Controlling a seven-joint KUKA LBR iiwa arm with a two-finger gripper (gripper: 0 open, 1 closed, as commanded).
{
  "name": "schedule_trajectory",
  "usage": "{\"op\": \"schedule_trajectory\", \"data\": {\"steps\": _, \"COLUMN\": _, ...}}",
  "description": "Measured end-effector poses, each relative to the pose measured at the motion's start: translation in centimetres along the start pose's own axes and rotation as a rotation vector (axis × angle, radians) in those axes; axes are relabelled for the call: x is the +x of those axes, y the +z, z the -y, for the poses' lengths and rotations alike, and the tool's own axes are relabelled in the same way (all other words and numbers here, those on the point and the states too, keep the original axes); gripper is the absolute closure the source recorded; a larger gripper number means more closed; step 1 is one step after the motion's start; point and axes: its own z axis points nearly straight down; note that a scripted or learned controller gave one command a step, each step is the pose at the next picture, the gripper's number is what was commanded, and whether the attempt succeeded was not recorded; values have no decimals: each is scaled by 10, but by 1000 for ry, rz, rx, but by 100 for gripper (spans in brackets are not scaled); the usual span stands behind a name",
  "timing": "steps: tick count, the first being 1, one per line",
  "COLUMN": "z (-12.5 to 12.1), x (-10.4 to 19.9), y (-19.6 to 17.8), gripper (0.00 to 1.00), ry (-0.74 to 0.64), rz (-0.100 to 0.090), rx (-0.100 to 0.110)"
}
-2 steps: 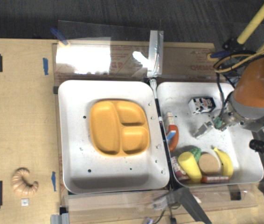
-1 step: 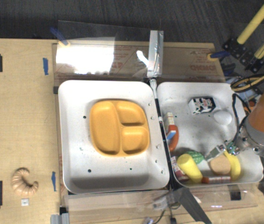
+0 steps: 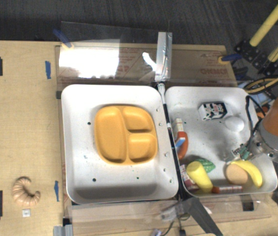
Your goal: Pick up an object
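From where I stand, the grey arm with its orange band reaches in from the right, and its two-finger gripper (image 3: pixel 240 153) hangs low over the right-hand shallow white bin (image 3: pixel 198 95), close above the yellow plastic banana (image 3: pixel 253 172) that lies against the bin's lower right corner, touching a tan rounded lump (image 3: pixel 236 173). I cannot tell how the jaws stand; the tip is too small and dark to read. Most of the loose pieces crowd that bin's near wall, probably because they slid there: a yellow cylinder (image 3: pixel 198 175) lies over a green piece (image 3: pixel 206 164). The left-hand white bin (image 3: pixel 75 132) carries an orange divided tray (image 3: pixel 125 133), likely a drop-off spot.
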Motion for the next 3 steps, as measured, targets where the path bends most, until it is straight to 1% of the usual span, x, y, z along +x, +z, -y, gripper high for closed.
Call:
{"op": "schedule_trajectory", "data": {"steps": 1, "z": -18, "x": 63, "y": 14, "gripper": 100, "ry": 196, "rz": 5, "rx": -4}}
{"op": "schedule_trajectory", "data": {"steps": 2, "z": -21, "x": 34, "y": 14, "gripper": 100, "ry": -47, "rz": 1, "rx": -3}}
{"op": "schedule_trajectory", "data": {"steps": 3, "z": -113, "x": 80, "y": -85, "gripper": 100, "ry": 78, "rz": 0, "rx": -4}}
